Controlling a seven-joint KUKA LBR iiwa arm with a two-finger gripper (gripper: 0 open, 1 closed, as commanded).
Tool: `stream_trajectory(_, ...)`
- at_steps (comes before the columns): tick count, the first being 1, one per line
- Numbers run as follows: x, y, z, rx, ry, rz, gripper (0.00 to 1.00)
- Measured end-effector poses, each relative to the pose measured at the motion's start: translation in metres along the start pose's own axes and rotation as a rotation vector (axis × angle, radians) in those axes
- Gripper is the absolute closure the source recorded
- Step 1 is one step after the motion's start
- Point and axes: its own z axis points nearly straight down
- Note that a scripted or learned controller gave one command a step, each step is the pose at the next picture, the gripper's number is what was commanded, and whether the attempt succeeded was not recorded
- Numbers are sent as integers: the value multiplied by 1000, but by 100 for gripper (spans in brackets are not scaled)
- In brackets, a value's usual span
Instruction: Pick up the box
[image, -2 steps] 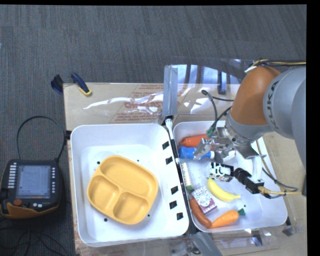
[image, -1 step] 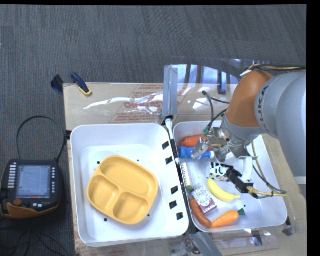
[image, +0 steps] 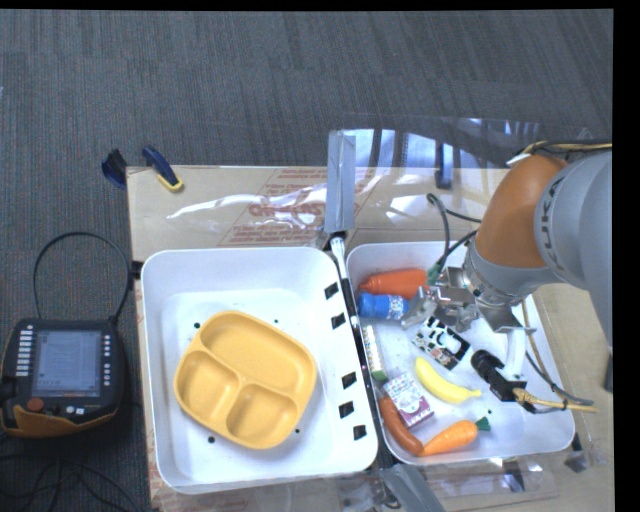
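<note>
Looking at the right bin (image: 560, 425), you've got the gripper (image: 440, 318) low over its middle, just above the clutter, with the grey arm (image: 560, 225) coming in across the bin's far right corner. Can't tell from this angle how wide the hand is or whether it has anything; the wrist hardware and cables mask it. The box (image: 408, 399), small, purple and white, lies near the bin's front-left part, tight against a sausage (image: 398, 427) on its left-front side, with a carrot (image: 450, 437) along the front wall and a banana (image: 446, 382) just to its right. A black-and-white patterned item (image: 440, 341) sits right under the gripper, and a blue bottle (image: 380, 306) and an orange bottle (image: 394, 281) lie toward the far-left side. Left bin (image: 160, 290) holds the yellow divided plate (image: 245, 378), not relevant. My read: you're in the approach step, and the tool sits nearer the patterned item than the box, so nothing is grasped yet as far as I can judge. Next move calls for shifting toward the bin's front-left, lining up across the box's narrow sides, then dropping without catching the banana or sausage. Risk is a crowded grasp grabbing a neighbour instead.
</note>
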Motion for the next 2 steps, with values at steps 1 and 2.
stream_trajectory(1, 4, -16, 5, 0, 1, 43, 0)
stream_trajectory(2, 11, -38, 6, 1, 1, 117, 0)
